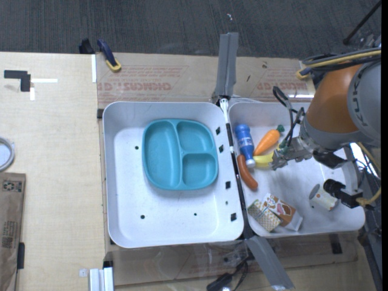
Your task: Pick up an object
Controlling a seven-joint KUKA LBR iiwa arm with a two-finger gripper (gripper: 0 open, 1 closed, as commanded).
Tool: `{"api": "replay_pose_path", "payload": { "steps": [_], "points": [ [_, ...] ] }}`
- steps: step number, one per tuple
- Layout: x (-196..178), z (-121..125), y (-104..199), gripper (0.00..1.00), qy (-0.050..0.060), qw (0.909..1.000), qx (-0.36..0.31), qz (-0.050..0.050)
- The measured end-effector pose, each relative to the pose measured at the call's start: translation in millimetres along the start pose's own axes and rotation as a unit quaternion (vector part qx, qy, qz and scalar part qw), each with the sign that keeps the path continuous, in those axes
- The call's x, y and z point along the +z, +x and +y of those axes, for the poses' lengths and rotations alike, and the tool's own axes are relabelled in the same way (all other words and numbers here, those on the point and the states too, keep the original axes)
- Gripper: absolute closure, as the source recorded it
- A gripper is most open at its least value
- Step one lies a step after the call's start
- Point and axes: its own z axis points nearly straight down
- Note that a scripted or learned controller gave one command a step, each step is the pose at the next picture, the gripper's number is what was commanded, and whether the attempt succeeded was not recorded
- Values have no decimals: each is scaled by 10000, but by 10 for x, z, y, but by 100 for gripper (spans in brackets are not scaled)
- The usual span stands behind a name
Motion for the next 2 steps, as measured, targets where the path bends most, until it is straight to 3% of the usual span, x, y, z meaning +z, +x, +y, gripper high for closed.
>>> {"api": "replay_pose_path", "payload": {
  "steps": [1,2],
  "points": [
    [1,0,2,0,1,10000,-1,1],
    [-88,-4,-14,100,3,10000,5,-3]
  ]
}}
